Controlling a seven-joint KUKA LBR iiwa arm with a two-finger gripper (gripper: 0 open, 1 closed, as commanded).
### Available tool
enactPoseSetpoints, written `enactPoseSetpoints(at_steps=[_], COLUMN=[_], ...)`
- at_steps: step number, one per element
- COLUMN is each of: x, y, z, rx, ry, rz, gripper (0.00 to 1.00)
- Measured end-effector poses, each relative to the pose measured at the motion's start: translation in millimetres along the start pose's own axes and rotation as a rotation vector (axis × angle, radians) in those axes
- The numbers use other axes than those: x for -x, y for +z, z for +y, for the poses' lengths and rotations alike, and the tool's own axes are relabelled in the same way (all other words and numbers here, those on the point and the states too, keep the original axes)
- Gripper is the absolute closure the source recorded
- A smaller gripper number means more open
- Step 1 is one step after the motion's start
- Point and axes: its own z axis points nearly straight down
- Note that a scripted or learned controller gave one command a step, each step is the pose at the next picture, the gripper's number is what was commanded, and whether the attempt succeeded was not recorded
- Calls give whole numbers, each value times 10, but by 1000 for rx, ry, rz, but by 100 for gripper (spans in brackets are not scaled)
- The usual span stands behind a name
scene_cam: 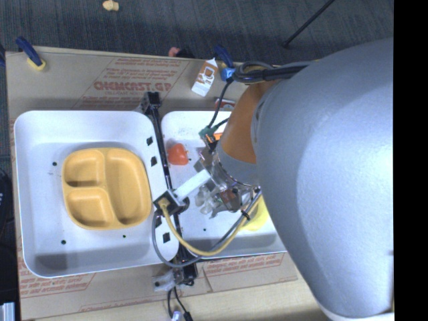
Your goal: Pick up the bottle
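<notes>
My gripper [212, 194] is low inside the right bin [184, 122], under the grey arm and its orange band. A clear, glassy shape that may be the bottle [208, 206] lies right at the gripper's tip, but the arm hides most of it. I cannot tell whether it is held.
A red-orange item [178, 154] lies in the right bin just left of the gripper, and something yellow [259, 217] peeks out beneath the arm. The left bin [33, 246] holds a yellow divided plate [107, 186]. A black cable and clips run along the divider between the bins [160, 179].
</notes>
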Motion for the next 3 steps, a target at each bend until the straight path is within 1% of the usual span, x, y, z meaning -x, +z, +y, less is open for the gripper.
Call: enactPoseSetpoints(at_steps=[1, 2, 3], x=[-112, -312, -169], y=[264, -435, -279], z=[-299, -793, -431], rx=[-2, 1, 0], ry=[161, -291, -451], rz=[-2, 0, -1], gripper=[100, 100, 100])
